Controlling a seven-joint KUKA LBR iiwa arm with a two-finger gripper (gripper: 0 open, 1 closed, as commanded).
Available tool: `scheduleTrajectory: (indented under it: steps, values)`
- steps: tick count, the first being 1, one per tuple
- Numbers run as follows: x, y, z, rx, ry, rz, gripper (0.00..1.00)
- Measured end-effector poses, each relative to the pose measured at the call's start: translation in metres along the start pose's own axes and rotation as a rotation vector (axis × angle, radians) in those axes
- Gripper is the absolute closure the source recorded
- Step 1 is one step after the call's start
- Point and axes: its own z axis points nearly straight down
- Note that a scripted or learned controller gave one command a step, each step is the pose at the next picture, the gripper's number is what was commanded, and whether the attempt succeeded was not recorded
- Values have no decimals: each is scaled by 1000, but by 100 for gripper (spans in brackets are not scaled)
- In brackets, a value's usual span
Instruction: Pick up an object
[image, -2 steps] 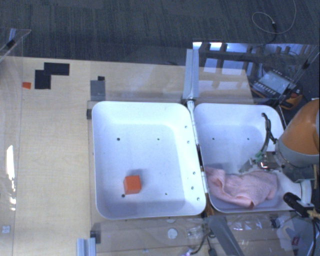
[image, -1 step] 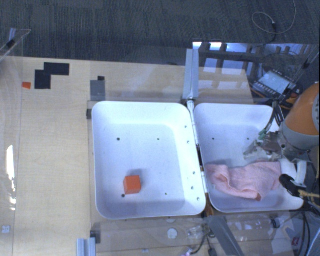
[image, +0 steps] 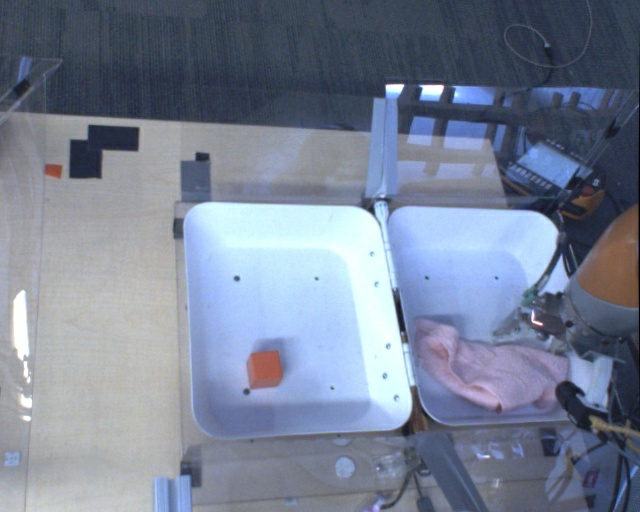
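— Near the front-left corner of the left bin (image: 200, 300): orange block (image: 265, 369), flat on the floor, alone.
— And across in the right bin (image: 470, 240)?
— Pink cloth (image: 485, 368), crumpled along the front edge, spread toward the right wall.
— Arm (image: 612, 285)?
— Over the right bin's right edge, orange band uppermost, wrist just above the cloth's right end.
— End effector (image: 535, 322)?
— Low by the cloth's upper right; spread or pressed together, cannot tell. Touching the cloth or not, also unclear.
— Elsewhere on the table (image: 100, 330)?
— Black shapes (image: 100, 148) and small orange square (image: 53, 171), far-left corner.
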Motion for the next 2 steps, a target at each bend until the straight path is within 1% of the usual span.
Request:
scheduleTrajectory:
  steps: [1, 2]
  values:
    - [8, 33, -30, 10, -1, 26, 0]
    - [30, 45, -35, 10, -1, -106, 0]
